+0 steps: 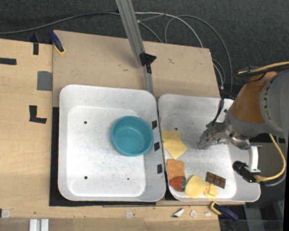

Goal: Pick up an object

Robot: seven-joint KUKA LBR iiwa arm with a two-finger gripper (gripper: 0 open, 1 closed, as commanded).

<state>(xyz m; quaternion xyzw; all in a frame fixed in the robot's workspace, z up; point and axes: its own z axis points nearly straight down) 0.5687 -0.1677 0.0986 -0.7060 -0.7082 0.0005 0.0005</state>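
The gripper [208,139] hangs low over bare floor in the right bin [194,108]; whether it is spread or closed cannot be told. The nearest object, a yellow square slice [174,143], lies flat just to its left.

No text, label, brand, number or sign can be read anywhere in the camera view. The black tape marks on the pale wooden bench top [18,79], left of the left shallow white plastic bin [76,103], are plain strips and angles, not letters.
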